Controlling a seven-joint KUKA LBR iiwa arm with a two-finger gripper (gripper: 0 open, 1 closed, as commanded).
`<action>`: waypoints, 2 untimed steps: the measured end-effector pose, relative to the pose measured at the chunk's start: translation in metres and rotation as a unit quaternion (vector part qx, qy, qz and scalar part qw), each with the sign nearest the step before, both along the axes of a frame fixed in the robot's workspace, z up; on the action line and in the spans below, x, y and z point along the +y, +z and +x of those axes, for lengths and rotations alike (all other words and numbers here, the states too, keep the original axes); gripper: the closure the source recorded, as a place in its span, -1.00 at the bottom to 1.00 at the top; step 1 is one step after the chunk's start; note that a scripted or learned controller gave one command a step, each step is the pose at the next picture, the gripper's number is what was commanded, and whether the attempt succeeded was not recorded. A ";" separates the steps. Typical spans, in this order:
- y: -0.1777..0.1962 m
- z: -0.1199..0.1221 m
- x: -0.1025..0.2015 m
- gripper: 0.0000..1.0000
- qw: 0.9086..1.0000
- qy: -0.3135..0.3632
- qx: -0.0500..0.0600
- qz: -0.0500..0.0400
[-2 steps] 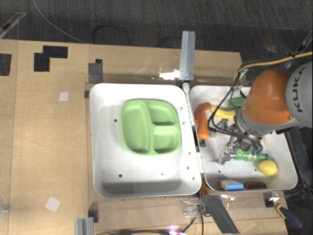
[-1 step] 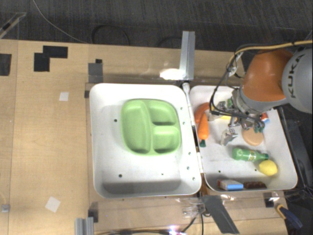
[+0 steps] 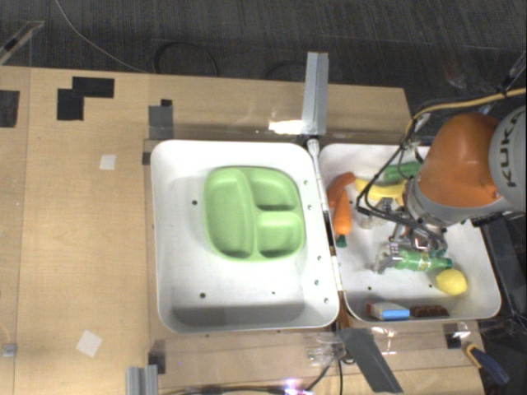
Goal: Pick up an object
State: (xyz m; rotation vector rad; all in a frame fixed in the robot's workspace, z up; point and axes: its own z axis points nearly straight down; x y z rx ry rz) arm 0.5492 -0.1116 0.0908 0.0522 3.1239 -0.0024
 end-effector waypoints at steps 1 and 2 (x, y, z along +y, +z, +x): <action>0.019 0.086 -0.017 -1.00 1.000 -0.028 0.002 0.001; 0.000 -0.058 -0.038 -1.00 0.997 -0.076 0.001 0.000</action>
